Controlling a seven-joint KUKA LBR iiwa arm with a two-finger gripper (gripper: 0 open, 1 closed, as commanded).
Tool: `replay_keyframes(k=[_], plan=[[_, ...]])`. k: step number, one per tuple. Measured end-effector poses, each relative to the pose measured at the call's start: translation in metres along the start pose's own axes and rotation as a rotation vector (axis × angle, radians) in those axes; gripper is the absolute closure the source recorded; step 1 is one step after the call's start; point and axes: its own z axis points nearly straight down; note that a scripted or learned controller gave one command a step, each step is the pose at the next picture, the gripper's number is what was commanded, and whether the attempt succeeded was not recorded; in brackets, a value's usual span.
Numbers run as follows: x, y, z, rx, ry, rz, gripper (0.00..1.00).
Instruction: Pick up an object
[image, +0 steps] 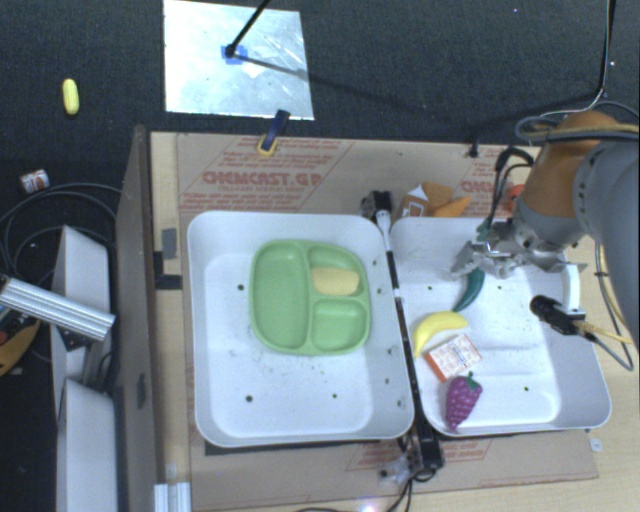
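Right bin (575, 395): four loose objects on its white floor. Gripper (484, 262) sits at the upper middle of this bin, arm (590, 190) entering from the right, orange band above the wrist.

Object at the gripper: a green chili pepper (470, 290), slender, dark teal-green, curved and tapering. Its upper, thicker end is up at the fingertips; the thin tip points down and slightly left, toward the banana. Long axis runs nearly along the bin's depth, tilted a little to the left at the bottom. The fingers look pinched on the pepper's top end, though metal parts crowd that spot and the contact itself is hard to make out.

Below the pepper, near the bin's left wall: a yellow banana (440, 328), lying crosswise, arched upward. Just beside it, lower right: a small red-and-white carton (454, 356), tilted. Below that, touching or almost touching: a purple grape bunch (462, 399), long axis roughly upright in the view.

Left bin (225, 400): a green divided plate (305, 298) in its middle, with a pale yellow piece (335, 281) in the upper right compartment.
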Motion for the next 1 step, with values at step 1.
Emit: replay_keyframes(k=[1], plan=[[-0.0004, 0.0026, -0.0141, -0.008, -0.001, -0.001, 1.00]])
